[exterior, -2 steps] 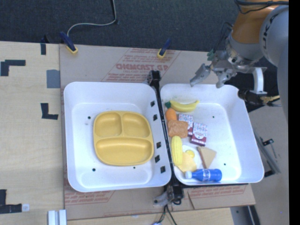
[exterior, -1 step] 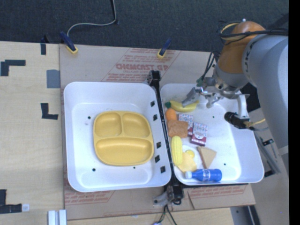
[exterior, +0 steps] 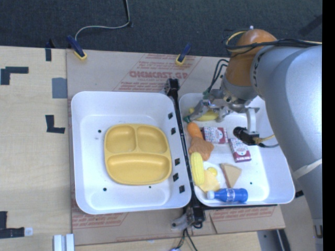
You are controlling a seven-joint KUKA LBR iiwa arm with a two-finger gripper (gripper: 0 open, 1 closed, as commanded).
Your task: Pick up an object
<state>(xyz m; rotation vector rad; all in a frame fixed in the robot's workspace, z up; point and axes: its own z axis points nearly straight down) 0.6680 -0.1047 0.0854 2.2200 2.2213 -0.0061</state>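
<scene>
White plastic formed the two shallow bins that sat side by side on the tabletop (exterior: 36, 156). The left bin (exterior: 84, 140) carried a yellow divided plate (exterior: 138, 153) with three compartments, lying flat near its middle. The right bin (exterior: 272, 177) carried all the small objects. An orange piece (exterior: 194, 129) lay close to the wall between the bins, and a tan, cookie-like piece (exterior: 201, 148) lay just below it. A yellow corn cob (exterior: 197, 167) lay beside a pale yellow lump (exterior: 210, 178). A tan wedge (exterior: 230, 174) was to the right of them, and a blue bottle (exterior: 230, 195) lay on its side near the front wall. Two red and white packets (exterior: 213, 135) (exterior: 240, 151) lay near the middle.

The grey arm (exterior: 293, 109) reached in from the right, and its pincer (exterior: 212, 107) was low over the back part of the right bin, just above a yellow object (exterior: 208, 117). I could not tell if the pincer was released or clenched, and no object was clearly seen between its parts.
</scene>
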